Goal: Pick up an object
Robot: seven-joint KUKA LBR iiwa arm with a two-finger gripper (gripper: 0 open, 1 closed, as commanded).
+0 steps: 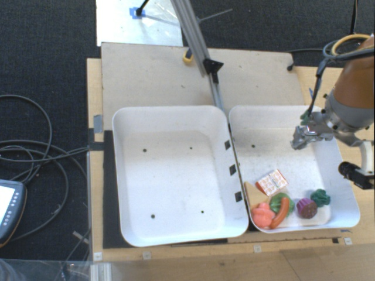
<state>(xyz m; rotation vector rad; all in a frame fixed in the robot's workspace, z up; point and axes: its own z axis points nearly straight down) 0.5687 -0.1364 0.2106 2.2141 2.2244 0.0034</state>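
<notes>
Orange, the toy carrot (pixel 280 211) lies in the right bin (pixel 345 218) at its near wall — light, stiff, best gripped mid-length; the gripper (pixel 300 141) hovers toward the bin's far end, holding nothing.

A robotics lab, seen from a fixed overhead camera. A plywood counter (pixel 146 75) stands on dark carpet (pixel 41 40) and carries two shallow white bins: a left bin (pixel 176 174) and a right bin (pixel 281 133). A grey and orange industrial robot arm (pixel 351 92) reaches in from the right. Loose black cables (pixel 35 157) trail across the floor toward a handheld control pendant (pixel 9 206) at the left edge. A metal pole (pixel 193 28) slants over the counter.
</notes>
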